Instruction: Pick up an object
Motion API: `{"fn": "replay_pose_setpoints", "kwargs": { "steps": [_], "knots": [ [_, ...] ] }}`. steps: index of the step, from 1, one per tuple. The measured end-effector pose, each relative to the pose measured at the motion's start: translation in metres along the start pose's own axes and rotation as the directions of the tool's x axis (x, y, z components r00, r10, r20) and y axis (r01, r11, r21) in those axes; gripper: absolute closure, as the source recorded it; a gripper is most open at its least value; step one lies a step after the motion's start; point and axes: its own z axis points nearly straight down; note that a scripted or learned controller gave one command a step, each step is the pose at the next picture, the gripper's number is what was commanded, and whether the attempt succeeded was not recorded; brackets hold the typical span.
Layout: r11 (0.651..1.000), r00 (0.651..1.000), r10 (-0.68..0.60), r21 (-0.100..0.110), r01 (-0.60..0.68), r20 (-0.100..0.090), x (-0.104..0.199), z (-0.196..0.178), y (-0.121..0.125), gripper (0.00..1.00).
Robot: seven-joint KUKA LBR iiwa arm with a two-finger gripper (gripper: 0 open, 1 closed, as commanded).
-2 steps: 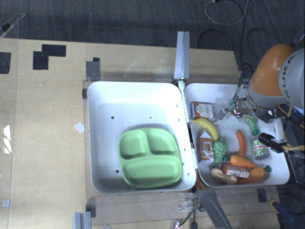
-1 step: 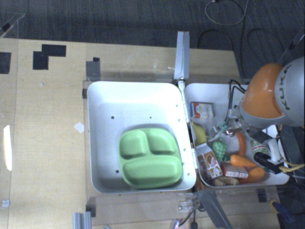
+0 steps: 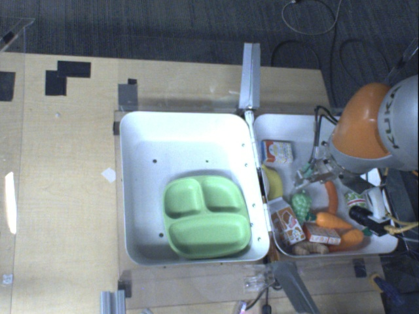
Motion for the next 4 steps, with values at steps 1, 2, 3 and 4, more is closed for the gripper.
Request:
{"fn": "replay_pose_setpoints", "kwargs": {
  "steps": [1, 2, 3, 4],
  "knots": [
    [0.999, 0.999, -0.051, 0.015, 0.051, -0.009, 0.016, -0.175, -0.028, 1.00],
    [0.998, 0.998, -0.056, 0.008, 0.056, -0.006, 0.017, -0.186, -0.025, 1.00],
    [0.998, 0.998, -0.062, 0.002, 0.062, -0.004, 0.017, -0.198, -0.023, 1.00],
    [0.998, 0.998, -0.068, -0.004, 0.068, -0.001, 0.017, -0.209, -0.021, 1.00]
  ]
}}
